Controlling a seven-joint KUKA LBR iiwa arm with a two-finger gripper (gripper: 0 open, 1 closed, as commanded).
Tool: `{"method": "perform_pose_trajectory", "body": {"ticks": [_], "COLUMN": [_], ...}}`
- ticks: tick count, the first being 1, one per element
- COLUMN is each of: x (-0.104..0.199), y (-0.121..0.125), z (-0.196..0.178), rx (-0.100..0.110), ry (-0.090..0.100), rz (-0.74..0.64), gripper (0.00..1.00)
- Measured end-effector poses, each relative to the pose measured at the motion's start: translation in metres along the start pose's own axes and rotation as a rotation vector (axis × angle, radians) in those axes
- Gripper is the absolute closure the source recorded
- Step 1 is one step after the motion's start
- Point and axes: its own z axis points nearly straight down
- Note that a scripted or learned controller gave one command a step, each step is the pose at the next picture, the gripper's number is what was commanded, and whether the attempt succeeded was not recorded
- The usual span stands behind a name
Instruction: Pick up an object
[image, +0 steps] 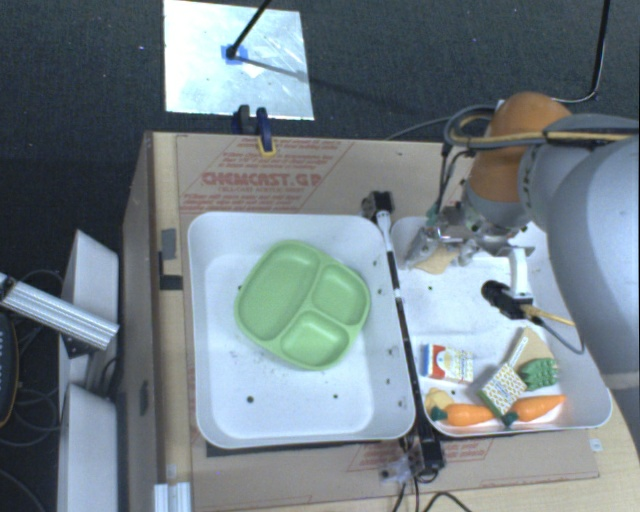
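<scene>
First, the left bin (225, 400) fills the middle of the frame and holds one green plate (300, 305) with three compartments, lying flat a little above the bin's centre. The right bin (455, 310) touches it along a shared edge, and a black clamp (378, 207) sits at the upper end of that edge. In the right bin's upper left corner lies a tan piece (433, 264), the thing nearest the gripper (445, 243), which is just above it. Whether the two touch cannot be told, nor whether the gripper is spread or pressed together. The arm (590, 230) comes in from the right of the frame, over the upper part of that bin.

Along the right bin's lower edge is a cluster: a small carton (446, 362), a yellow square (503, 383), a green toy (541, 373), a pale wedge (533, 345) and two carrots (470, 414), one to the left and one to the right.

Both bins rest on a counter (280, 180) covered by brown sheet with red lettering, with a blue clip (263, 125) at its top edge. Beyond it the floor (80, 120) is dark carpet, with a shiny sheet (240, 60) lying at the upper left
</scene>
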Motion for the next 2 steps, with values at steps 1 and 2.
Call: {"method": "perform_pose_trajectory", "body": {"ticks": [1, 2], "x": [-0.020, -0.034], "y": [-0.075, -0.152], "z": [0.000, 0.002], "rx": [-0.004, -0.003], "ry": [0.001, 0.002], "rz": [0.004, 0.005], "gripper": [0.00, 0.00]}}
